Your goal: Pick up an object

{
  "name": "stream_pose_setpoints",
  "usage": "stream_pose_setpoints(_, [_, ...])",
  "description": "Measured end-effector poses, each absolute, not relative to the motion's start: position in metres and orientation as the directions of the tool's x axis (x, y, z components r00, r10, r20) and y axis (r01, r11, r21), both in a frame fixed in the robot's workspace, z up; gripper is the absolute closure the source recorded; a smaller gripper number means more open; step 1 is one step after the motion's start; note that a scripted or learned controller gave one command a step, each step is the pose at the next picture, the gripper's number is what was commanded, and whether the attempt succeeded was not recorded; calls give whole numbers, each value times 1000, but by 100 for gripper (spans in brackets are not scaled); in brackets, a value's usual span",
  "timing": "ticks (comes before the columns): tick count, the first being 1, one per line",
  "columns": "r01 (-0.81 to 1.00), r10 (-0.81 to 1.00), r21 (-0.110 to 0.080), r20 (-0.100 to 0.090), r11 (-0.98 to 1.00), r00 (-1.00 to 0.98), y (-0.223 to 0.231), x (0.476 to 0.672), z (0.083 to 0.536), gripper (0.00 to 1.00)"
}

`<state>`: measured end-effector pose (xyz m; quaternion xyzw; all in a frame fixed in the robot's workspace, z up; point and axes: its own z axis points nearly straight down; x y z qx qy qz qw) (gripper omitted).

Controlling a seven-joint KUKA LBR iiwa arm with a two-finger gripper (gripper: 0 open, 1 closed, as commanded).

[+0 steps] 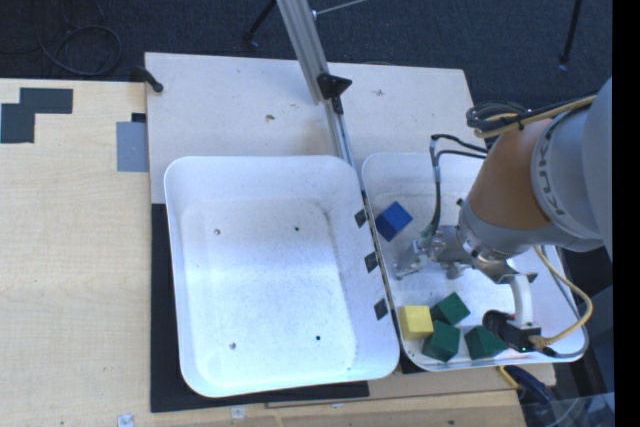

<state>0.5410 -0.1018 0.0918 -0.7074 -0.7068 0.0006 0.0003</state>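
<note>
At the left of the frame we see a pale wooden bench (pixel 70 245) with dark grey patches near its upper left. Moving right, a white board (pixel 250 105) lies behind the bins, and a grey metal rail (pixel 300 25) slants across it from the top centre down toward the gap between the bins.

In the lower centre sits the left bin (pixel 190 195), a shallow white tray with a few dark specks on its floor. Just beside it, touching along the shared edge, is the right bin (pixel 385 170).

In the right bin we see a blue block (pixel 394 219) near the bin's upper left. Lower down, near the front edge, a yellow block (pixel 416 320) lies just beside three green blocks: one (pixel 452 307) up and to its right, one (pixel 441 342) below that, and one (pixel 484 342) further right.

The gripper (pixel 412 260) sits low in the right bin, between the blue block and the yellow block, touching neither as far as we can see. We cannot tell how wide it stands.

The grey arm (pixel 570 175) with its orange band (pixel 505 185) comes in from the right edge, cables looping around it.
</note>
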Motion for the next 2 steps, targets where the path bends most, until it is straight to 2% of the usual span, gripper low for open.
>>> stream_pose_setpoints(1, [1000,1000,0,0,0,0,-103,561,92,0])
stream_pose_setpoints(2, [1000,1000,0,1,2,-2,-99,609,91,0])
